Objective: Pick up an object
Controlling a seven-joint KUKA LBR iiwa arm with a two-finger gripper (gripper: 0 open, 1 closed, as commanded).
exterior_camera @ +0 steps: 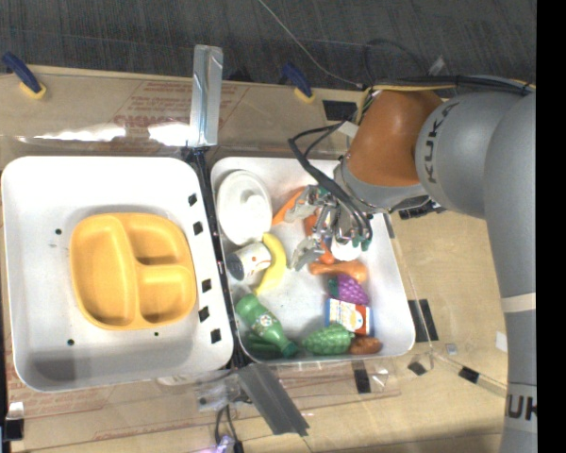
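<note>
Grey arm's two-finger gripper [319, 239] hangs low in the right white plastic bin [396, 281], above an orange carrot-shaped toy [344, 272]. Fingers appear spread, pinching nothing; the pick-up remains to be done.

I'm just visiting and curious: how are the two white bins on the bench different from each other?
The left bin carries one large thing, a yellow divided tray, lying flat near its middle. The right bin is crowded with small toys, among them a white bowl, a banana and a green bottle. The gripper is above the right bin, while the left bin has no arm over it. Both are shallow, white and sit side by side.
</note>
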